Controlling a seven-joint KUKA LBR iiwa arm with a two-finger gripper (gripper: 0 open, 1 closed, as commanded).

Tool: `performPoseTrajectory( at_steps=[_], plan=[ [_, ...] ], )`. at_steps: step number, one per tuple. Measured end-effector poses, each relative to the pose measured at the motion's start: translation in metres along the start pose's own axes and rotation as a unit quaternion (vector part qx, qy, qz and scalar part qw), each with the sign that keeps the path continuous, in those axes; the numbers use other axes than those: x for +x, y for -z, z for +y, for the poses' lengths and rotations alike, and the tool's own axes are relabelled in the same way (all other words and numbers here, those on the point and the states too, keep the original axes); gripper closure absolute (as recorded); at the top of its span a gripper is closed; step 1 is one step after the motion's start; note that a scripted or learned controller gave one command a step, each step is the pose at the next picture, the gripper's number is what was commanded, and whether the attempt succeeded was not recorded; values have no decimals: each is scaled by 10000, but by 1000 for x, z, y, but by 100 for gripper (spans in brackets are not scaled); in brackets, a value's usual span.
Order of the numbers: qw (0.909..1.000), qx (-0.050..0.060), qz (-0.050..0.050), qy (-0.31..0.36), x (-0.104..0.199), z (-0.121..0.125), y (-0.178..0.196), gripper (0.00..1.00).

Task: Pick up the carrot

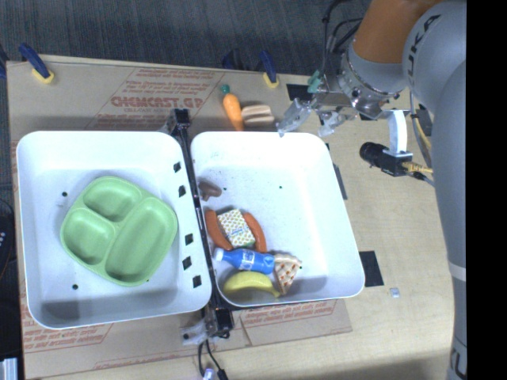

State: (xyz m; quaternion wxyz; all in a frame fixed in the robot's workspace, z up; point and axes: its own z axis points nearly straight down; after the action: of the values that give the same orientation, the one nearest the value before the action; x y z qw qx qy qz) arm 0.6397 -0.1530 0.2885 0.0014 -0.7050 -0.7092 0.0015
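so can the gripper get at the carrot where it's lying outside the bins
Probably yes. The small orange carrot with a green top lies on the cardboard behind the right white bin, uncovered from above. The gripper hovers just to its right, though a tan bread-like piece sits between them.

Floor: dark grey carpet with a fine ribbed weave is seen along the far edge.
Bench: a pale tan top is shown, bare at the near right.
Cardboard sheet: brown board with red print is laid over the bench, under both bins.
Clamps: blue-handled clips are fixed on the cardboard's far edge, at left and centre.
Light: even and soft, with faint shadows cast.
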Motion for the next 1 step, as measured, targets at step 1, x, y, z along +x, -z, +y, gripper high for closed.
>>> performPoseTrajectory(
  at_steps=[1],
  plan=[
    [9943,26,8,-1066,-6,16,-193,0]
  ],
)
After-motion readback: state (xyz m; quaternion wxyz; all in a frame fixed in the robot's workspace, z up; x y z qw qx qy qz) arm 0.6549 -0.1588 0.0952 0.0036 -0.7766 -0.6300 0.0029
